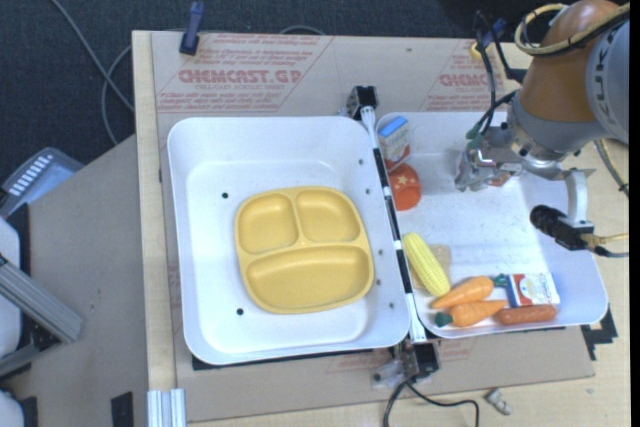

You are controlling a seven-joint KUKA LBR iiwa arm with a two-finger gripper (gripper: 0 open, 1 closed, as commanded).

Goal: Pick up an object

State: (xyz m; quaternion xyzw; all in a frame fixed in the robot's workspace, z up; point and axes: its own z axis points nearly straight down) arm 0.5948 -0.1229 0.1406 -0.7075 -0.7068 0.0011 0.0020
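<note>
My gripper (480,171) hangs over the back part of the right bin (520,235), above bare white floor; I see nothing held between its fingers. To its left a red tomato (404,187) lies against the bin's left wall, with a small blue and white carton (394,137) just behind it. Toward the front lie a yellow corn cob (426,263), two orange carrots (470,301) and a red and white milk carton (530,291).
The left bin (200,165) holds a yellow three-compartment plate (303,247). A black clamp (362,99) sits at the back where the bins meet. The grey arm with its orange band (570,65) comes in from the upper right. A black part (556,225) juts over the right bin's right side.
</note>
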